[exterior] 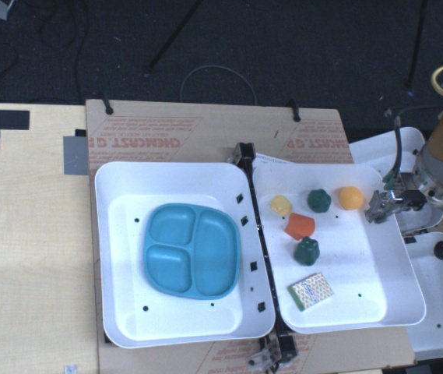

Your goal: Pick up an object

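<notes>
orange ball (350, 198) sits nearest the end effector (377, 209), likely the easiest target; whether its grip is open cannot be told.

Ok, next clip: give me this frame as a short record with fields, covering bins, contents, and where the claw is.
left bin: holds blue divided plate
right bin: holds six small items
items: yellow piece, dark green piece, orange ball, red-orange block, second green piece, patterned flat pad
claw: over right bin's right rim, beside orange ball
held: nothing seen in claw
</notes>
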Robot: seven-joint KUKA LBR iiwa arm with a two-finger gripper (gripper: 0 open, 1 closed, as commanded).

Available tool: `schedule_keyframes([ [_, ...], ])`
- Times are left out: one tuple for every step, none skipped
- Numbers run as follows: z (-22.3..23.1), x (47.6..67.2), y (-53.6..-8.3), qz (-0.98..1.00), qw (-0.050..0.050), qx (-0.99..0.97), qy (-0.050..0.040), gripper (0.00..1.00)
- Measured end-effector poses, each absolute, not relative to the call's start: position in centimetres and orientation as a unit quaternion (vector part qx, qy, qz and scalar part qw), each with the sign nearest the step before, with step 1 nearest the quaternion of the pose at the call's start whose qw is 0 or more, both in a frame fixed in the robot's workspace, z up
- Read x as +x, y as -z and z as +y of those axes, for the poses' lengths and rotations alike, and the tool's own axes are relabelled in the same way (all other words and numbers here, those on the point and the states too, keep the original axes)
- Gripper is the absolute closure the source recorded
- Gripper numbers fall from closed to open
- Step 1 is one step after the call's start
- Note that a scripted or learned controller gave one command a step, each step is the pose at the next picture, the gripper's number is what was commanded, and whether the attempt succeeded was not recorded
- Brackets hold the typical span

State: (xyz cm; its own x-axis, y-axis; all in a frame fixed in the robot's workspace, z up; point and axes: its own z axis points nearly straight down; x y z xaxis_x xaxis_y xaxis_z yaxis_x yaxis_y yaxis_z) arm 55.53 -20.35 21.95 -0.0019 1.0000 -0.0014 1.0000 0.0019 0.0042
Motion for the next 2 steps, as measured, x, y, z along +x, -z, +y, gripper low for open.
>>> schedule_keyframes([
  [-20.4, 55.6, -27.3, 0.708, 0.002, 0.706, -0.0008, 1.00],
  [-15.2, 55.6, -27.6, 0.709, -0.001, 0.706, 0.0005, 1.00],
])
